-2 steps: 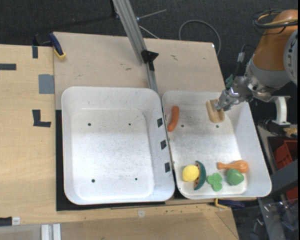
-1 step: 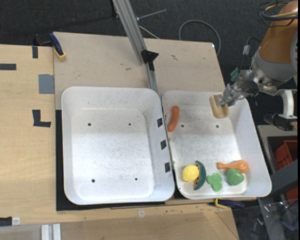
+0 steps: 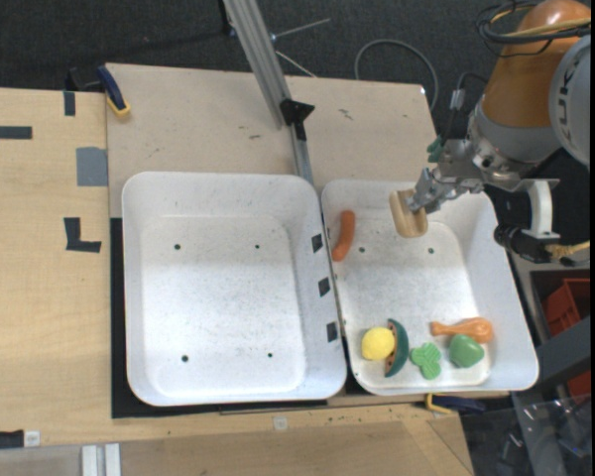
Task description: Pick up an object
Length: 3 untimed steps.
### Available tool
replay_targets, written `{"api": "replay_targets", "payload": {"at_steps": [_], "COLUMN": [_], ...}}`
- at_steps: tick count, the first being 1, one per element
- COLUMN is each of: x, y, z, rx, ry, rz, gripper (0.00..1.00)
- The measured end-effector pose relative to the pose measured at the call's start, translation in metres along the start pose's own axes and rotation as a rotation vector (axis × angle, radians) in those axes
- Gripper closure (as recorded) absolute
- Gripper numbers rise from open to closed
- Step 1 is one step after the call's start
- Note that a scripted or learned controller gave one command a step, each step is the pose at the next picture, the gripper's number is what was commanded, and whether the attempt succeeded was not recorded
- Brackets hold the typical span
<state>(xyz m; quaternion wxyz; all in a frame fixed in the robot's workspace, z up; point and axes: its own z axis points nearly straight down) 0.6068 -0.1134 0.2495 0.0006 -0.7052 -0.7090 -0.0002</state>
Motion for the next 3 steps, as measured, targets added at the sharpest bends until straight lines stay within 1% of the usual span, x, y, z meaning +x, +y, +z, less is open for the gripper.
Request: {"api": "replay_targets", "payload": {"at_steps": [1, 3], "x": [0.054, 0.173], "y": [-0.008, -0.024], "z": [-0.006, 0.005], "rx": [0.001, 0.003], "ry": [0.001, 0.0], "rz": [-0.002, -0.002], "gripper": [1.0, 1.0]}}
